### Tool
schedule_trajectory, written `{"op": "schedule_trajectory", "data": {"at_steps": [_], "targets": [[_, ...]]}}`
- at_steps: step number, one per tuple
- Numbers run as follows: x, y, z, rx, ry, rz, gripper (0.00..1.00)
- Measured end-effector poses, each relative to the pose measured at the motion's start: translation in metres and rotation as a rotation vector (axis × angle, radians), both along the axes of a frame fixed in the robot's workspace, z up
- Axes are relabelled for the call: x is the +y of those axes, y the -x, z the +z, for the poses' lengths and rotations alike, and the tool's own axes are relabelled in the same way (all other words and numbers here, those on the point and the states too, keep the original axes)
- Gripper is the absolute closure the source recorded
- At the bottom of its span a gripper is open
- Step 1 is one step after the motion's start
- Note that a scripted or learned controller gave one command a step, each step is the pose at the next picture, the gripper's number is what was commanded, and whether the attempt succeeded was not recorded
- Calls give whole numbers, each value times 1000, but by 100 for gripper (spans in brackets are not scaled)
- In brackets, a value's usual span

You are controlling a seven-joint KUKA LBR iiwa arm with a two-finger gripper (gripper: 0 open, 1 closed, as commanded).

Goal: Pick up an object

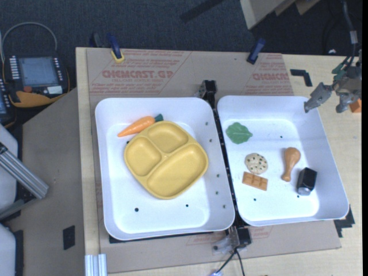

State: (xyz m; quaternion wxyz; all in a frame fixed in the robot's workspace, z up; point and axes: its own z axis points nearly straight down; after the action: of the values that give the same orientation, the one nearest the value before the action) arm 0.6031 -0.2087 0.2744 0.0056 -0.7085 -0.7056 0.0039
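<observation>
The right bin [322, 211] holds a green leaf [238, 133], a round cookie [256, 163], a brown cracker [255, 181], a chicken drumstick [291, 161] and a small black block [306, 180]. In the left bin [109, 171] a carrot [137, 126] lies against the far edge of a yellow divided plate [165, 158]. My gripper [326, 105] hangs over the far right corner of the right bin, well above and behind the drumstick. Its fingers [313, 101] stand open with nothing between them.
Both bins sit side by side on a brown board [172, 73] held by blue clamps [117, 49] at its far edge. A handheld control pad [35, 76] lies off the bench at the far left. A metal rail [20, 168] juts in at the left.
</observation>
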Motion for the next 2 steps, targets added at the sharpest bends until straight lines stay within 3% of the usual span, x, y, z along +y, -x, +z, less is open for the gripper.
{"op": "schedule_trajectory", "data": {"at_steps": [1, 2], "targets": [[1, -2, 8, -14, 3, 4, 0], [-2, -2, -35, -8, 1, 4, 0]]}}
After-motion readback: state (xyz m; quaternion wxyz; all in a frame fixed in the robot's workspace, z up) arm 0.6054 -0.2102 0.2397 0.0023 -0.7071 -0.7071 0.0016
